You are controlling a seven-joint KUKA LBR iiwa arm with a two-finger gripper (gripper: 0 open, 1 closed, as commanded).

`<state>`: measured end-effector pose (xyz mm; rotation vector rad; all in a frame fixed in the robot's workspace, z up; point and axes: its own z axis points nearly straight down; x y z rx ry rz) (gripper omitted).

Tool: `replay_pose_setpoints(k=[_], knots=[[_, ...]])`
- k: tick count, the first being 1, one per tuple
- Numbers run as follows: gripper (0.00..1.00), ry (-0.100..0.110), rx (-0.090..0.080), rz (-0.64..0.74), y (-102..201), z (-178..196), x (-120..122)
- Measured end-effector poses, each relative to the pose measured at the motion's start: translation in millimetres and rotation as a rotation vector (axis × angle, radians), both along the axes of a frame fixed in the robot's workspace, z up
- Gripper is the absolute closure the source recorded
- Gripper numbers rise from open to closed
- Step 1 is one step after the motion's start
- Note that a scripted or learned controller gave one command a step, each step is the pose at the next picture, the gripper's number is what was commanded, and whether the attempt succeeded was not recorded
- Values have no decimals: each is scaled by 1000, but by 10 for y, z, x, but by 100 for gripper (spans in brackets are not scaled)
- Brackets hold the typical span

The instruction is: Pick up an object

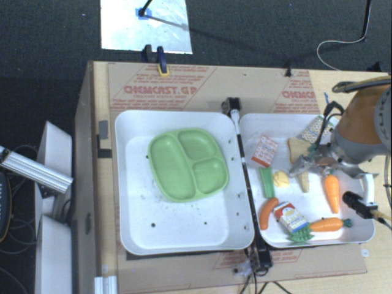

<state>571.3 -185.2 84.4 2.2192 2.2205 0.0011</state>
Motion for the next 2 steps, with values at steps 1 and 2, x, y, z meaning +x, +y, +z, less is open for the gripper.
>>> replay_pose_setpoints(k=[1, 2], knots=[[100, -2, 0, 1, 0, 108, 8], [100, -1, 2, 4, 1105, 1131, -665]])
